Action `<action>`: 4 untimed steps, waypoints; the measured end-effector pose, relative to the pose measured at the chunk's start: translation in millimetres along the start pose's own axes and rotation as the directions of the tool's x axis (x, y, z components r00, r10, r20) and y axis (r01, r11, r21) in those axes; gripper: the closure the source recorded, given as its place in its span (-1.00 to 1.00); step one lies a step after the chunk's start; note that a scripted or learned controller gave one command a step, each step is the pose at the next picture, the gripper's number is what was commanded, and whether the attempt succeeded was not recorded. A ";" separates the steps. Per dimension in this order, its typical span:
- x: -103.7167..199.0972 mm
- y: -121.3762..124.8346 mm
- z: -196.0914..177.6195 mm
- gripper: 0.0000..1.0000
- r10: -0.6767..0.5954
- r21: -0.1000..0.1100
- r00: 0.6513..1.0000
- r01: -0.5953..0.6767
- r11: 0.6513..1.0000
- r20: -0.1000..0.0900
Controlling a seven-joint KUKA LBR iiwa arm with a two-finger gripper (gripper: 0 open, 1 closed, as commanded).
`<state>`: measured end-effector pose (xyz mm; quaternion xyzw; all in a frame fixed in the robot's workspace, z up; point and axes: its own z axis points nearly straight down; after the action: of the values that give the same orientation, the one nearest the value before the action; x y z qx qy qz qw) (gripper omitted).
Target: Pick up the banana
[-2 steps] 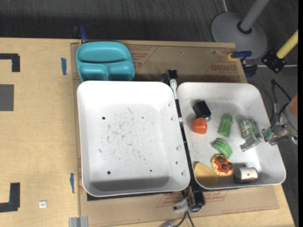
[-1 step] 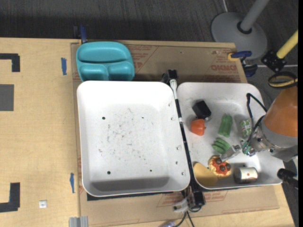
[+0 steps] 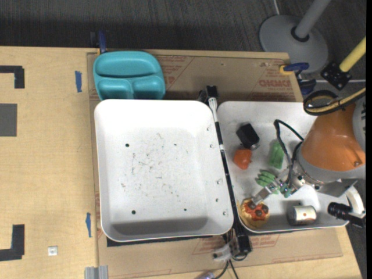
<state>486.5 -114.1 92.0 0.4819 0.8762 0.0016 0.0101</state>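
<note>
Frankly, I could not tell where the banana lay. The arm point(image 3: 334, 144) reached in from the right edge of the frame and covered the right part of the right-hand bin point(image 3: 261, 106), so the banana may have sat hidden under it. The jaws hung low in that bin, just beside a small green piece point(image 3: 267, 179) and near a round orange-and-yellow item point(image 3: 254, 211). Whether they were open or closed, or had hold of anything, I could not tell. A black block point(image 3: 248, 134), an orange-red ball point(image 3: 242, 158) and a metal cylinder point(image 3: 302, 214) lay around them.

I judged the banana would be light, smooth-skinned and curved, apt to roll or slip out of a pinch near its tapering ends. I would have taken it across the middle of its length, closing over the narrow width.
</note>
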 end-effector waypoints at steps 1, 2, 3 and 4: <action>2.9 0.5 -6.5 1.00 -0.001 0.001 1.000 0.001 1.000 -0.005; 12.4 1.3 5.3 1.00 0.133 0.010 0.991 -0.133 0.991 -0.010; 9.5 6.7 6.1 1.00 0.491 0.016 0.871 -0.491 0.871 -0.007; 9.1 7.2 -3.6 1.00 0.491 0.013 0.871 -0.491 0.871 -0.006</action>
<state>487.7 -102.5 95.6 0.6884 0.7254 0.0013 0.0026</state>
